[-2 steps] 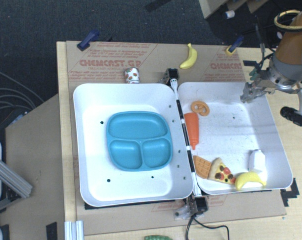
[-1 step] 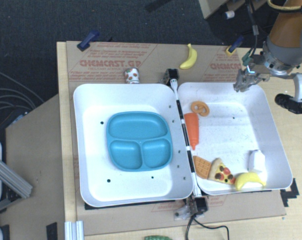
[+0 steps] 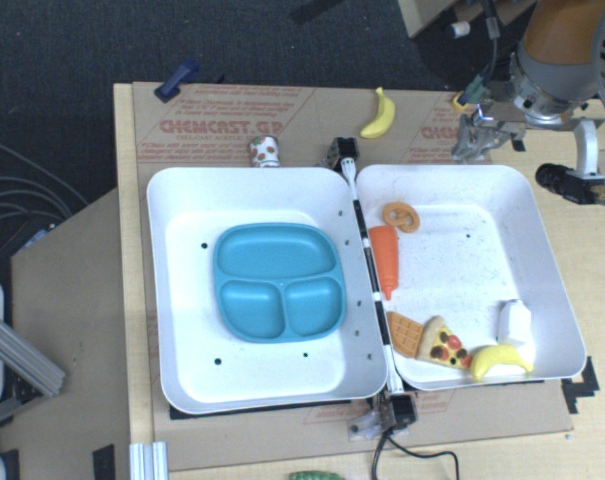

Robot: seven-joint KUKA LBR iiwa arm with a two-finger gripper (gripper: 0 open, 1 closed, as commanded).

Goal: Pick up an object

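Fingers: the fingers hang above the desk just past the far rim of the right bin. They are small and dark here, and I cannot tell if they are wide or narrow. Nothing sits between them.
Arm: the arm comes in from the right, with its orange part up high. It is up and off to the side, so my guess is it has not gone down for a grab yet.
Right bin: the right bin holds the toy food, so this is where a pick can happen.
Pretzel: the pretzel lies near the far left corner, closest to the fingers.
Carrot: the carrot lies along the left wall, just below the pretzel. The wall is so close that it could be hard to get the fingers around it.
Waffle: the waffle lies near the front left, touching the pizza.
Banana: a banana sits at the front, with a white block just beside it. These things are bunched up, so one may push another.
Left bin: the left bin holds a blue tray with three parts.
Desk: on the desk behind the bins lie another banana and a small spotted toy. They are outside the bins and well apart.
Next: I think the pretzel is the easy pick, since it lies in the open.
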